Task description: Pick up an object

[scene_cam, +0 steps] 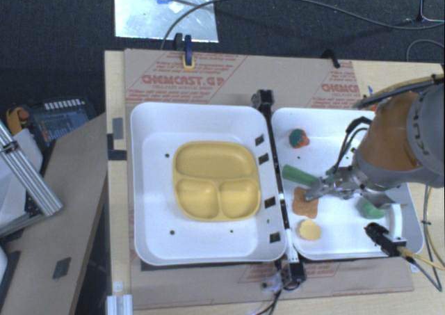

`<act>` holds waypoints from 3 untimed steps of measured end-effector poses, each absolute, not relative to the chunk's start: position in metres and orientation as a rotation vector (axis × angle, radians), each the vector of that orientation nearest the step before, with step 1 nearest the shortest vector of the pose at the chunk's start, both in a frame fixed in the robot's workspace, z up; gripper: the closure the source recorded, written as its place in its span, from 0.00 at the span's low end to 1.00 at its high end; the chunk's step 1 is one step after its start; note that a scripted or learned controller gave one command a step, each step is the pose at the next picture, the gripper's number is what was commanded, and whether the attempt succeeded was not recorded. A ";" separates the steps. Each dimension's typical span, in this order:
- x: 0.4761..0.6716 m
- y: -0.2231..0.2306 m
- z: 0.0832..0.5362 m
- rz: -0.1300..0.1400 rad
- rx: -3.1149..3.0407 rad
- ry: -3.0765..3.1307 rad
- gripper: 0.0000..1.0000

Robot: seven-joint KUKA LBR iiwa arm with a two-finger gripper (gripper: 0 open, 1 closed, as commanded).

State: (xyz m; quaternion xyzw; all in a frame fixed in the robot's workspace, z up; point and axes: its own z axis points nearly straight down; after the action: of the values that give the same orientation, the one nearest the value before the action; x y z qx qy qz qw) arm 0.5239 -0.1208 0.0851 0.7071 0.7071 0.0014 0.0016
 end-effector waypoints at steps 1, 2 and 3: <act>0.526 -0.121 0.098 0.010 2.215 2.217 1.00; 0.527 -0.112 0.145 0.006 2.213 2.223 1.00; 0.529 -0.122 0.194 0.005 2.214 2.220 1.00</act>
State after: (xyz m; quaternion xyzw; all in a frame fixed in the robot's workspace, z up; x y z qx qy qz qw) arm 0.5292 -0.1224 0.1941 0.7060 0.7082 0.0018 0.0032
